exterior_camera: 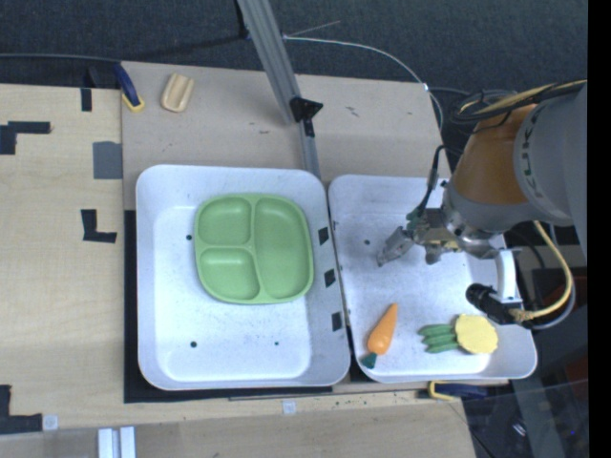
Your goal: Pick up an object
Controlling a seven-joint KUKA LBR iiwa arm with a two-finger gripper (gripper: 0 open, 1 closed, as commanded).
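Two shallow white bins are seen from above, side by side on a wooden bench. In the right bin (382,198), a toy carrot (383,329) lies near the front left corner. Its long axis is tilted slightly off vertical in the picture: the orange tip is pointed up and a little right, toward the bin's middle, and the green stem end is turned down toward the front rim. Further right along the front, a yellow corn-like toy with green leaves (464,336) is laid with its long axis roughly across the bin, leaves to the left.

The gripper (393,251) is positioned over the middle of the right bin, above the carrot and apart from it. Its fingers are pointed left and down; how far they are spread cannot be told, as they are small and blurred. Nothing is seen between them.

A green divided plate (254,248) is set in the left bin (162,284). The arm's upper part is cut off at the right.
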